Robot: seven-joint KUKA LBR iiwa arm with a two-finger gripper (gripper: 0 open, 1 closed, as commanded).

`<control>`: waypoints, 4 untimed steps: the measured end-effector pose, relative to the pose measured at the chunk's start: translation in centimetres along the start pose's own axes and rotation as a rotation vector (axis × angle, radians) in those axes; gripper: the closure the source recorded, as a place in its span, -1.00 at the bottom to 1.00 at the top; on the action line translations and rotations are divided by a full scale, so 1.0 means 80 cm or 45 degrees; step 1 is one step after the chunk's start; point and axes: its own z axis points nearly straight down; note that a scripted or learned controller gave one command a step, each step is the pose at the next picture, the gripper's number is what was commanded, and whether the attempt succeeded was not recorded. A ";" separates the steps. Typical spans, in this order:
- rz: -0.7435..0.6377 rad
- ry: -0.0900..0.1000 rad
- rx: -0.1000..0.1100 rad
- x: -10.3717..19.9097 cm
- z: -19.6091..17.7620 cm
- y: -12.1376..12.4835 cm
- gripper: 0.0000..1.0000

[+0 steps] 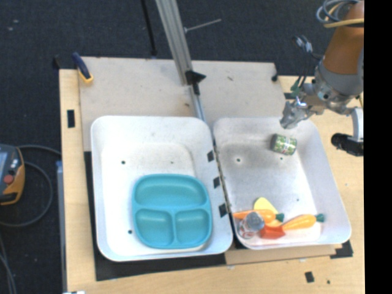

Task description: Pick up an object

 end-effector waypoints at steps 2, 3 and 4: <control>-0.004 0.003 0.005 0.127 0.020 -0.005 1.00; -0.006 0.004 0.005 0.201 0.020 -0.015 1.00; -0.004 0.003 0.006 0.270 0.020 -0.023 1.00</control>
